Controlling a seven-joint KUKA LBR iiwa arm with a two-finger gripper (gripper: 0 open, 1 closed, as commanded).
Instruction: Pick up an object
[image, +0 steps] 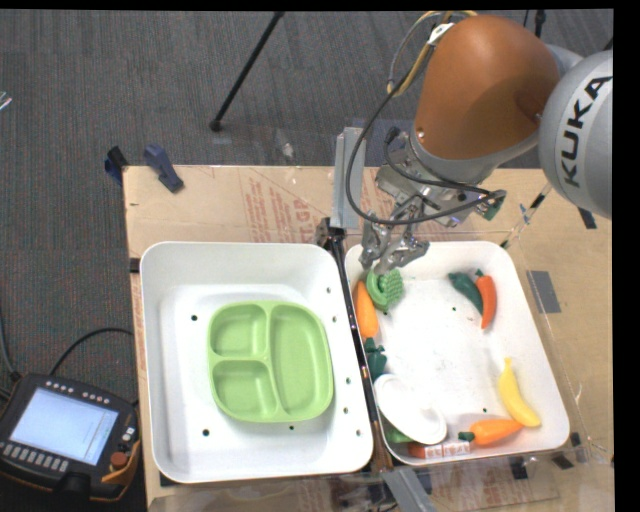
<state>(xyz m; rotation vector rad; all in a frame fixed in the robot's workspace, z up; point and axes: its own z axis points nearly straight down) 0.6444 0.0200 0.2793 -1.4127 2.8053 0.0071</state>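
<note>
My gripper (386, 266) hangs over the far left corner of the right bin (535, 330). It is shut on a light green ridged toy (386, 289), whose top sits between the fingertips while the rest hangs just below them. Beside the toy, an orange carrot (366, 311) lies along the bin's left wall. The arm's orange band and wrist cover the area behind the bin.
The right bin also holds a dark green piece (375, 358), a white bowl (411, 410), a banana (518, 393), a second carrot (493, 431), and an orange and dark green pair (478, 293). In the left bin (170, 290) lies a green divided plate (270, 361).
</note>
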